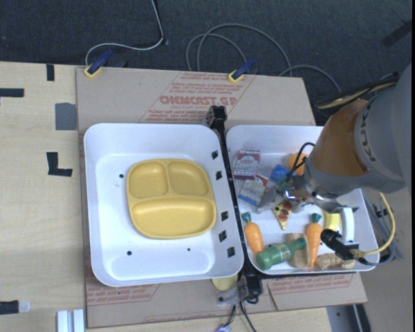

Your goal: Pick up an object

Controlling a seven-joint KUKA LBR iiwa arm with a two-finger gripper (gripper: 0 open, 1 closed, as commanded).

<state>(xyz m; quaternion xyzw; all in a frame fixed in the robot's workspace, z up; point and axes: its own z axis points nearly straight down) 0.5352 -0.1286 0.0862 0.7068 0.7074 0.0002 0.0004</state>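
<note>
Pincer [280, 200] reaches down from a grey arm [353, 151] into the right bin [356, 267], low among small toys, likely lining up a grab; whether it is spread or pressed together cannot be told. A small yellow piece [283, 216] lies just beside it. Carrots [254, 236] and a green bottle [274, 256] sit nearer the front rim. A yellow tray [171, 198] fills the left bin [104, 185]

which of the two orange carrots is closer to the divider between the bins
The carrot just left of the green bottle, beside the divider. The other carrot lies further right.
</note>
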